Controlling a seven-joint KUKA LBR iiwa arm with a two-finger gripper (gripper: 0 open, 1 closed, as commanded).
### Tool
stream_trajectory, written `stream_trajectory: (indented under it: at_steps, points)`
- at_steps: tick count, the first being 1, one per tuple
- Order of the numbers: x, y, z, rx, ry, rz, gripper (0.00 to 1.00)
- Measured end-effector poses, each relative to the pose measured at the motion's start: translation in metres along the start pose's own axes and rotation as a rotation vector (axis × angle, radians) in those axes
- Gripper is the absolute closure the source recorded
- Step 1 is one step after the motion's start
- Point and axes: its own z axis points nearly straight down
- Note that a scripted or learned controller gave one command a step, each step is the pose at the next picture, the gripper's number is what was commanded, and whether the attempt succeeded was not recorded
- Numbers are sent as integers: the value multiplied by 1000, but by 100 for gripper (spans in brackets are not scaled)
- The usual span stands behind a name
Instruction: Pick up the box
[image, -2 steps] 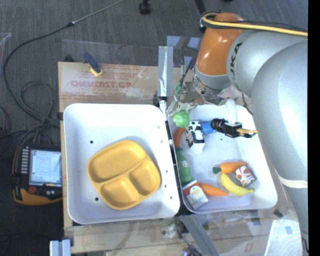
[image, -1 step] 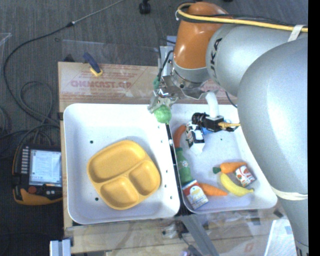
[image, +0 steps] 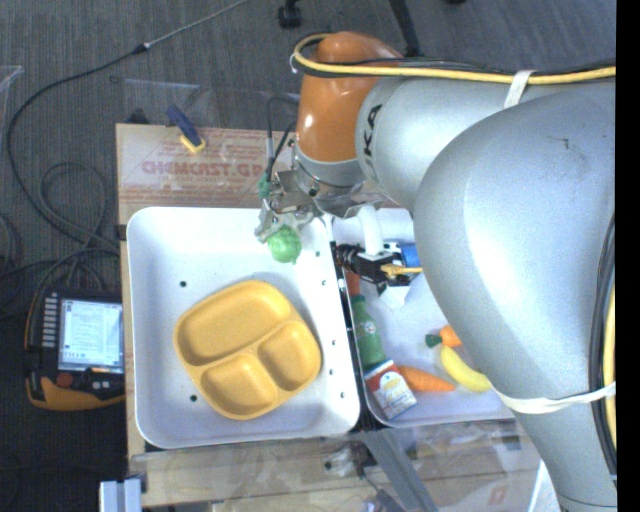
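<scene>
Gripper (image: 276, 218) sits upper-centre over the left white bin (image: 150, 300); grip state unclear. Small red-and-white carton box (image: 392, 392) lies lower right, in the other bin.

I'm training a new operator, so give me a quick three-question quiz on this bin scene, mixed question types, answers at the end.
1. True or false: the yellow divided tray lies in the left bin.
2. What lies beside the carrot in the right bin? A) banana B) spoon C) cup
3. What small round item sits just below the gripper?

Key: 1 true. 2 A, the banana. 3 a green ball, near the left bin's top edge.
</scene>
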Motion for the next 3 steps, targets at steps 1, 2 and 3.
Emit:
stream_trajectory:
  at_steps: [1,2,3]
  points:
    - [38,-72,17,1,3,-71,100]
    - [-13,-65,-24,-1,2,-114,100]
    - [-13,-33,-39,-2,-2,-223,100]
